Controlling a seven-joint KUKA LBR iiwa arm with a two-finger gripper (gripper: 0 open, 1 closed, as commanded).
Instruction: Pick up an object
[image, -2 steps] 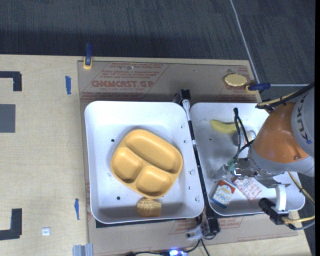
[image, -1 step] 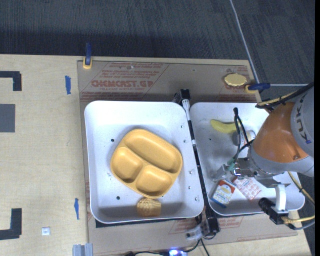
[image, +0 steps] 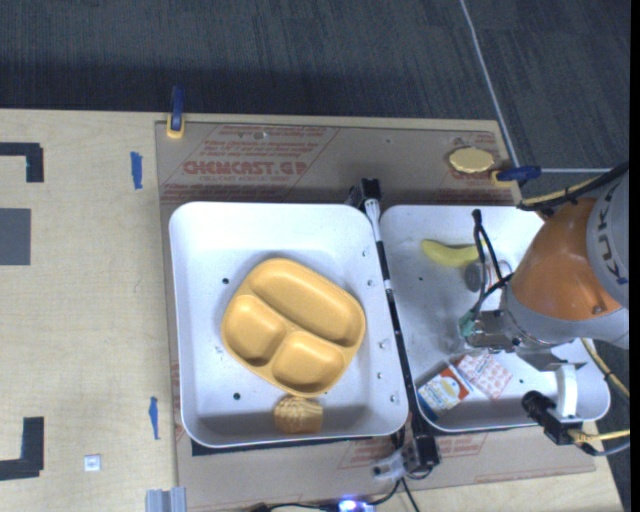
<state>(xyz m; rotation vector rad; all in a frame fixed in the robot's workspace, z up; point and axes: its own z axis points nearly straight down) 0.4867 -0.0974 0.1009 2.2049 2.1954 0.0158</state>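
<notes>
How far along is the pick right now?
Done: the arm has reached over the right bin. In hand: nothing that I can see lifted; the gripper sits somewhere near the small carton, hidden beneath the wrist. Left: the grasp and lift. The banana in that bin, and the yellow tray and woven ball in the left bin, lie flat.
</notes>
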